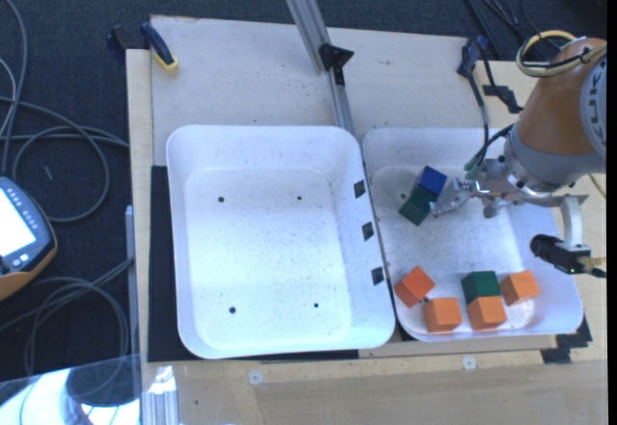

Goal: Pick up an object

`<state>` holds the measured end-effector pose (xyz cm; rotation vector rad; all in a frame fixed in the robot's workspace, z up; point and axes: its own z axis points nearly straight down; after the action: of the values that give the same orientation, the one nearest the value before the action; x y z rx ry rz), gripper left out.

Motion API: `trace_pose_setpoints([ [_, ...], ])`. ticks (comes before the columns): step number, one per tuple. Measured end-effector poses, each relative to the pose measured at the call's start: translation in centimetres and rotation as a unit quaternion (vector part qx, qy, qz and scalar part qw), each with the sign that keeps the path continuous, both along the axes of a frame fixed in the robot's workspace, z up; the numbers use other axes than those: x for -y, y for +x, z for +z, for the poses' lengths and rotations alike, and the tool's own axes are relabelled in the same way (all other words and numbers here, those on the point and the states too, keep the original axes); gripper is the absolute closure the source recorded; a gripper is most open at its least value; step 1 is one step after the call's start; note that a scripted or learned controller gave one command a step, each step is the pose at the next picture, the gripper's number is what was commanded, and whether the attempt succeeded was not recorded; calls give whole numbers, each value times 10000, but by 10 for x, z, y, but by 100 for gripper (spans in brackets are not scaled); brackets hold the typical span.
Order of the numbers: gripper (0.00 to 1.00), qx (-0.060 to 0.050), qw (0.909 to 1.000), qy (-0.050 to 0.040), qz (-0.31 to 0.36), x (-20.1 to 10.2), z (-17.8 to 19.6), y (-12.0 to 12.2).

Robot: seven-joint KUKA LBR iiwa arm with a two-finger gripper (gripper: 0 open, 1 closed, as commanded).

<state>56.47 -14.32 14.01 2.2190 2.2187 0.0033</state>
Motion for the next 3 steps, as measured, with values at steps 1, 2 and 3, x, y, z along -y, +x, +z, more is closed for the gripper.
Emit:
trace_pose_setpoints([
  [1, 0, 44, 10000, 17, 23, -26, -34, 58],
  [2, 100, 71, 10000, -3, 18, -23, -19, 58],
  [3, 100, 28, 10000, -15, -10, 25, 92, 41],
])
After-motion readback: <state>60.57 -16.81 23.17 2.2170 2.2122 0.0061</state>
